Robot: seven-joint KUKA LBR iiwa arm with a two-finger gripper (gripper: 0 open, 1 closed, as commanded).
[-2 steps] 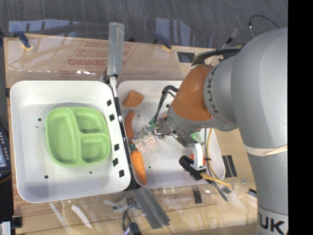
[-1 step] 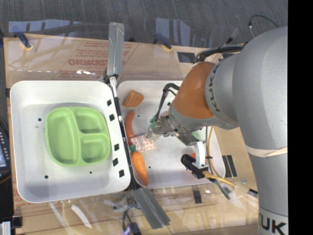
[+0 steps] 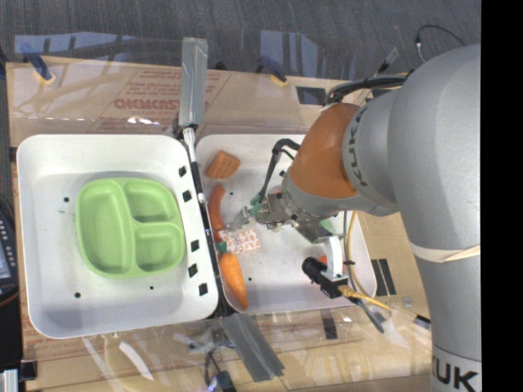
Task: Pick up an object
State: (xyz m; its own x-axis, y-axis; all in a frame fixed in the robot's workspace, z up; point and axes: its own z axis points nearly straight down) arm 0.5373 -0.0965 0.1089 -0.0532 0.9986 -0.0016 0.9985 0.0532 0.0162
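Several food toys lie near the lowered gripper (image 3: 249,219); a pink-white block (image 3: 243,241) sits just beneath it as the likely target, a carrot (image 3: 233,276) farther below; grip state hidden.

Beneath my bench lies dark grey carpet (image 3: 122,2), ribbed in fine lines. The bench top (image 3: 122,96) is brown cardboard under clear plastic sheeting, held with blue tape (image 3: 39,68).
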